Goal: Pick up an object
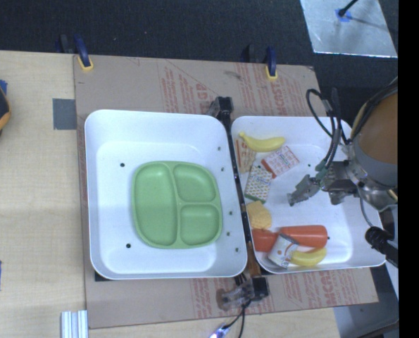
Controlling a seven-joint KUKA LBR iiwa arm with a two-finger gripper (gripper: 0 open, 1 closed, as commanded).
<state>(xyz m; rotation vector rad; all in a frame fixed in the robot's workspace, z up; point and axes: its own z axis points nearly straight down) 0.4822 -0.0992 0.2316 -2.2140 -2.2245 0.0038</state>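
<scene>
the desk (pixel 33 210) carries two shallow white bins side by side. the left bin (pixel 103 189) has a green divided plate (pixel 175 204) lying flat at its centre. the right bin (pixel 336 252) holds a scatter of things: a yellow banana (pixel 263 144) at about 11 o'clock, a red-and-white packet (pixel 280 161) just beside it toward the centre, a small patterned packet (pixel 258 186) at 9 o'clock, a yellow lumpy item (pixel 259 217) below that, and along 6 o'clock an orange-red carrot-like piece (pixel 304 235) touching a second banana (pixel 308 258) and a small carton (pixel 283 251).

the arm reaches in from 3 o'clock, and its end effector (pixel 301 191) hangs over the bare middle of the right bin, pointing toward 8 o'clock. its dark fingers look slightly parted, though the view is too blurred to be sure, and nothing shows between them. the nearest objects lie apart from it.
</scene>
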